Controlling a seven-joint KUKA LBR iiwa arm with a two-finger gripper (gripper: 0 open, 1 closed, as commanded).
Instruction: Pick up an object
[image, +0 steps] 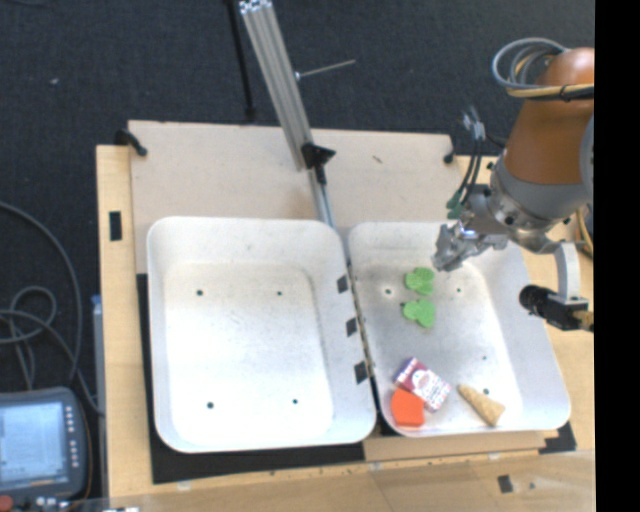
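Objects for picking all lie in the right bin (520, 330), while the left bin (170, 300) sits beside it on the wooden surface (220, 165), the two touching along their inner edges. At the far left, off the surface, a small screen unit (38, 445) rests near some loose black cables (30, 300). A slanted aluminium rail (280, 80) comes down from the top of the view and ends at a black clamp (317, 156) near the back of the seam between the bins.

Inside the right bin, an orange block (406, 408) sits at the front edge, touching a red and white packet (424, 385) just behind it. Further back lie two green pieces: the nearer green piece (420, 313) close to the bin's middle, and the rear green piece (420, 281) just behind it, the two almost touching. A tan wedge (483, 403) lies near the front right corner, apart from the packet.

The pincer (452, 246) hangs over the back of the right bin, just right of the rear green piece and slightly behind it, tilted down to the left. Whether it is spread or pressed together I cannot tell at this angle, and nothing is visibly caught in it. Behind it rises the grey wrist and the orange band (550, 115) of the arm.
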